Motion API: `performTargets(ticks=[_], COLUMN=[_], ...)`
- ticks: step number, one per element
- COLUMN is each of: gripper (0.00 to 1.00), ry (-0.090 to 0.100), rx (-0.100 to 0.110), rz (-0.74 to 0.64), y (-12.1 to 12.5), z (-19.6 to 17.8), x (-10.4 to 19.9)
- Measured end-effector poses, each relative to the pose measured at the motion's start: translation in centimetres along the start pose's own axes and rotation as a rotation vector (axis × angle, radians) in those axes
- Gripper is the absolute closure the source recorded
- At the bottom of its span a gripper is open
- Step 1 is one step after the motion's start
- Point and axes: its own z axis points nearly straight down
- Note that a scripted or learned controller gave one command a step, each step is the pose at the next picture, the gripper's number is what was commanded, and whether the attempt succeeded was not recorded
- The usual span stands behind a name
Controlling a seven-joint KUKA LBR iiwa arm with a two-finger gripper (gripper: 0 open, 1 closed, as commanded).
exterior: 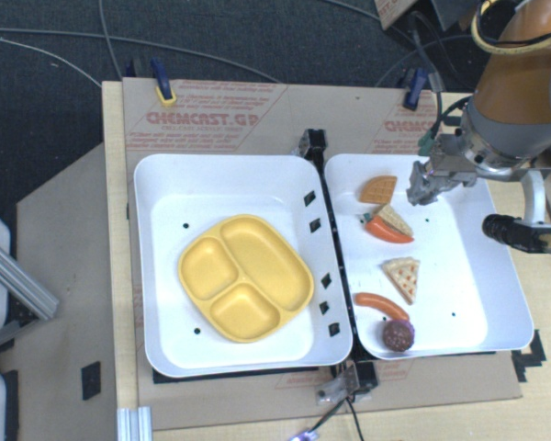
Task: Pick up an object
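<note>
The arm (512,72) is seen at the upper right of the camera view, reaching in from the right edge. Its orange band is shown at the top, above a grey wrist section. Below the wrist, the gripper (422,191) is carried at the arm's lower left end, pointed downward and slightly leftward. Its dark metal body is seen from above, so the fingertips are largely hidden. Nothing is seen held between them. A looped cable is attached beside the wrist.
</note>
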Motion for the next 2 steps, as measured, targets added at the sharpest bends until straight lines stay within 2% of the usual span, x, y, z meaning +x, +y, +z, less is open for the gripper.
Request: performTargets(ticks=[1,2], gripper=[1.0,1.0], ry=[0.0,0.0], rx=[0.001,0.001], rz=[0.0,0.0], y=[1.1,3.4], z=[-0.2,0.6], x=[5.2,10.5])
